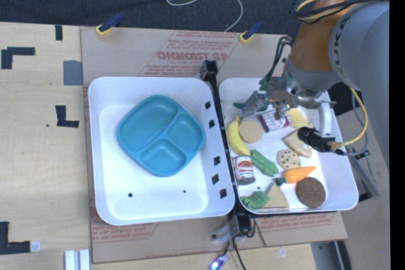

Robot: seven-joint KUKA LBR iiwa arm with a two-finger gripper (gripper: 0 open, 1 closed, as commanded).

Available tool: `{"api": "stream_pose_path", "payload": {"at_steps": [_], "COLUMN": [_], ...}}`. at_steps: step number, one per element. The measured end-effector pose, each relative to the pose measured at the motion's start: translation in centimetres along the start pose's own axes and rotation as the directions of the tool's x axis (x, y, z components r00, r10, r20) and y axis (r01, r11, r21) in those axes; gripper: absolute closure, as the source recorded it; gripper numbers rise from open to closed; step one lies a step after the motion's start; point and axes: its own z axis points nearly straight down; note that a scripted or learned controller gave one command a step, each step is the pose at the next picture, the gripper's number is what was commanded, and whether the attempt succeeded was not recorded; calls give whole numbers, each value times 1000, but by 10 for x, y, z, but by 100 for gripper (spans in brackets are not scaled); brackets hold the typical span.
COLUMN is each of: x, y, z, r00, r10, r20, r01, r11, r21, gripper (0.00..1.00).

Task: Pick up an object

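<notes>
The fingers (252, 104) of the gripper (266, 110) stand apart, quite wide, w/ nothing held between them, and they hang low over the far part of the right bin (345, 202). Just below them lies the packet (274, 121), prob. the target of this pick; whether a finger already touches it I cannot tell. I judge it light and flat, likely a toy food piece, stiff enough not to fold, but w/ a smooth skin that can slip. The best hold is across its narrow width, approx. at the middle, one finger on each long edge. It is small and rectangular, dark maroon w/ a white label patch, and lies a bit turned. Neighbours are close, so there is not much room for the fingers: a round tan biscuit (250, 131) just beside it toward the divider, then the banana (236, 136), and a yellow piece (297, 117) on the other side. Nearer to the camera are a green pod (263, 162), a small can (244, 169), a choc-chip cookie (288, 158), a carrot (297, 174) and a brown patty (311, 191). The left bin (101, 199) bears a blue divided plate (161, 135).
</notes>
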Motion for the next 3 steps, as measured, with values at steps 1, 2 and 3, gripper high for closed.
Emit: {"api": "stream_pose_path", "payload": {"at_steps": [1, 2, 3], "x": [72, 69, 69], "y": [-50, -48, -48], "z": [-15, -24, -33], "r00": [1000, 1000, 1000], "r10": [0, 4, 2], "r20": [1, 3, 2], "r01": [0, -4, -2], "r11": [1000, 1000, 1000], "r21": [-2, -4, -2], "gripper": [0, 100, 100]}}
